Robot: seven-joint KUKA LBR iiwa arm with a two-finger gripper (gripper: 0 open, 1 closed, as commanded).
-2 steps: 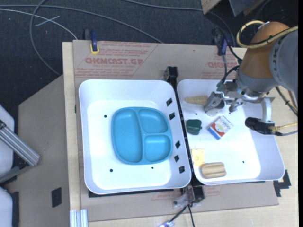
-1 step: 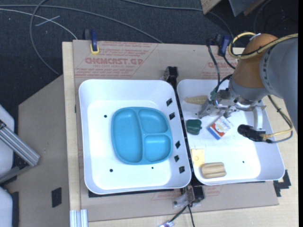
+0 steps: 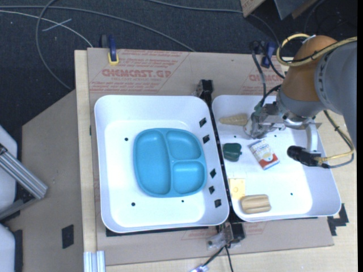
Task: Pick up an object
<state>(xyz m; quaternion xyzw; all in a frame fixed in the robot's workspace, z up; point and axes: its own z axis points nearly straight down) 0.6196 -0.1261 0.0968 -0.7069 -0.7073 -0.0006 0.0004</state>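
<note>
My gripper (image 3: pixel 257 128) hangs low over the back of the right bin (image 3: pixel 317 200), on the grey arm with its orange band (image 3: pixel 303 78). Just below it lies a red and white packet (image 3: pixel 265 154). To its left a pale tan piece (image 3: pixel 233 119) rests near the bin's back left corner. A dark green object (image 3: pixel 231 151) sits by the divider. A yellow square (image 3: pixel 236 187) and a tan block (image 3: pixel 255 203) lie at the front left. Nothing visible sits in the gripper.
The left bin (image 3: pixel 113 169) holds a blue divided plate (image 3: pixel 169 162). A black cable fitting (image 3: pixel 302 154) and a yellow cable run off the arm over the right bin's right side. Black clips line the divider between the bins.
</note>
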